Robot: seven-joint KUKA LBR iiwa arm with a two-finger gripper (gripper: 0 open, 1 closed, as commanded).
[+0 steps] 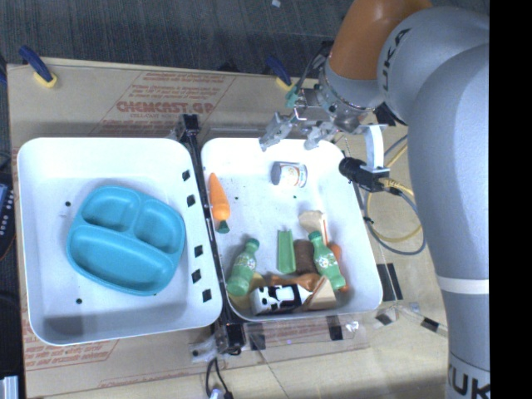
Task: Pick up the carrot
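Observation:
The orange carrot (219,199) lies lengthwise along the left wall of the right bin (249,155), its tip pointing toward the back. My gripper (291,135) hangs over the bin's back edge, up and to the right of the carrot and well apart from it. Its two grey fingers are spread, open, with nothing between them. A small can (288,174) lies just below the gripper.
The right bin's front holds two green bottles (242,268), a green block (285,252), a cow-patterned toy (278,298) and other small items. A blue divided plate (125,238) sits in the left bin (50,160). Black clips run along the divider between bins.

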